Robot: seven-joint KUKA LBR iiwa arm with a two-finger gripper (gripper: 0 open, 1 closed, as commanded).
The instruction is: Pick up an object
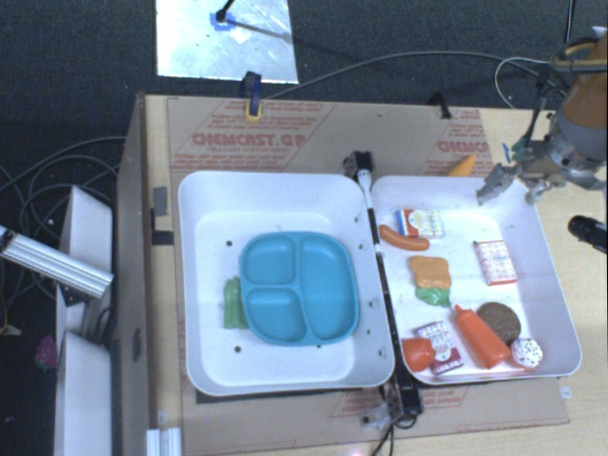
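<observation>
Camera view has the gripper (513, 180) at the upper right of the frame, fingers spread and holding nothing, hovering over the far rim of the right bin (556, 293). Candidate objects crowd that bin toward the lower right: a sausage (403, 239), a pink carton (495, 261), an orange bottle (478, 338) touching a brown disc (500, 320). Risk, as I judge it: a descent here would strike the rim or close on air, and tightly packed items could jam between the fingers.
</observation>
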